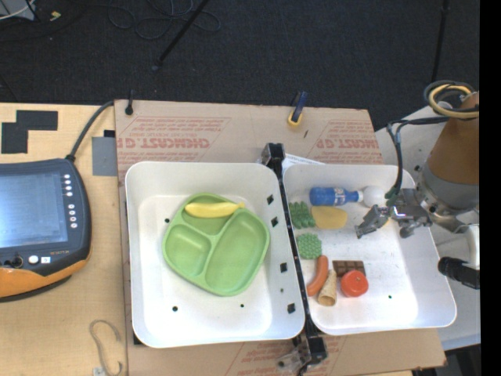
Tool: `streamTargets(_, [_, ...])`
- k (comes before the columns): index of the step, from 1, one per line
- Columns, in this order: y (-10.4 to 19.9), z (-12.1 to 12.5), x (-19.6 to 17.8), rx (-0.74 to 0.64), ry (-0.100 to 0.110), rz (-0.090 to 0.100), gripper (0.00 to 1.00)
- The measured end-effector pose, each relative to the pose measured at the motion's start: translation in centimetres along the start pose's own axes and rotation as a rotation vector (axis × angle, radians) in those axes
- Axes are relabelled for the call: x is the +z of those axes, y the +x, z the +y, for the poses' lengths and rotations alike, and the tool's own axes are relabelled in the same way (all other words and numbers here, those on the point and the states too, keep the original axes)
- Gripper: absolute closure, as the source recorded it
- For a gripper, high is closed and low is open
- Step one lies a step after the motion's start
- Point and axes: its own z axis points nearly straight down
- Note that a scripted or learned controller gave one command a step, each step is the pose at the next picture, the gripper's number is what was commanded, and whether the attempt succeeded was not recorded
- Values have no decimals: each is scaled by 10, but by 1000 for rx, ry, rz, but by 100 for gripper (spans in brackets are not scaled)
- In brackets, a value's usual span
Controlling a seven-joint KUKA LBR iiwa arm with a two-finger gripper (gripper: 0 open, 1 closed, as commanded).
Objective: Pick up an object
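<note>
The right bin (423,304) holds a blue bottle (333,197), a yellow block (329,218), two green pieces (302,214) (310,246), an orange sausage (318,274), a brown bar (347,269), a red tomato (355,285) and a tan cone (327,293). My gripper (387,224) hangs low over the bin's right half, just right of the yellow block and the bottle's cap. Its fingers stand apart, open, with nothing between them. The grey and orange arm (454,155) rises behind it at the right edge.
In the left bin (149,288) lies a green divided plate (218,246) with a yellow banana (211,207) at its far rim. A black divider (286,241) separates the bins. A tablet (35,218) sits at the far left, and a blue-yellow clamp (297,110) behind.
</note>
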Motion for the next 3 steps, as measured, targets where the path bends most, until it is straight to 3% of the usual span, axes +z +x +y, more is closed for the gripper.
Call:
streamTargets(1, [0,3,-7,-2,-12,-2,0])
streamTargets(3, [3,6,99,-3,-9,-1,0])
